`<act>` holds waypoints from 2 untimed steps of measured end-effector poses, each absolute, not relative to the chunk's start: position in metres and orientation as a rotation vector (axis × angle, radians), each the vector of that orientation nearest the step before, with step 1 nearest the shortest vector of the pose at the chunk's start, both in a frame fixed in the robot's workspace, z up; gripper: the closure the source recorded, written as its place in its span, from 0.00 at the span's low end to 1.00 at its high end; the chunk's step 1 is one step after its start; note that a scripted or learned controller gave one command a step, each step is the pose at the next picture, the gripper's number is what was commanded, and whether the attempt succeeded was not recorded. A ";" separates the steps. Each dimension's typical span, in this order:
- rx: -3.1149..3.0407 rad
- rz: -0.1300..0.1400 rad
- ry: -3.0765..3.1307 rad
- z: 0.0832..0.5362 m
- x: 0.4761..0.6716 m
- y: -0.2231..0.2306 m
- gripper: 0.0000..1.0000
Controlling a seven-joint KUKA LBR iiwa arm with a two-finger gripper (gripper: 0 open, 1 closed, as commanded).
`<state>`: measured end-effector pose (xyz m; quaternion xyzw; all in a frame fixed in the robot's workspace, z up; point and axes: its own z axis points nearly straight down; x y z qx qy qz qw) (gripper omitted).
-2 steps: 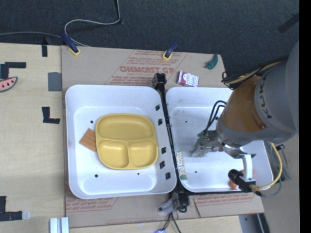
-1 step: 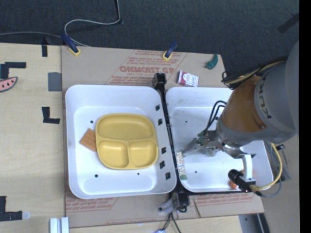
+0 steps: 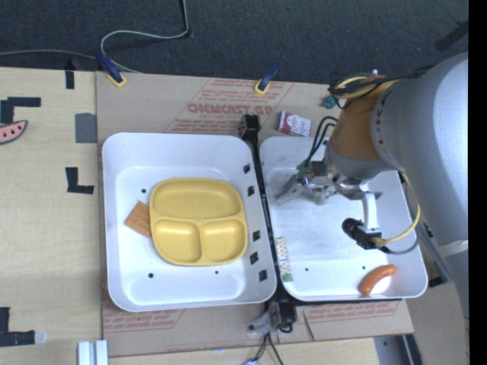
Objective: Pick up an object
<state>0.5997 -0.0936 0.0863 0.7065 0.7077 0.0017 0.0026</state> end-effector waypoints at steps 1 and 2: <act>2.216 0.003 2.220 0.096 0.599 -0.094 1.00; 2.217 0.002 2.222 0.105 0.599 -0.093 1.00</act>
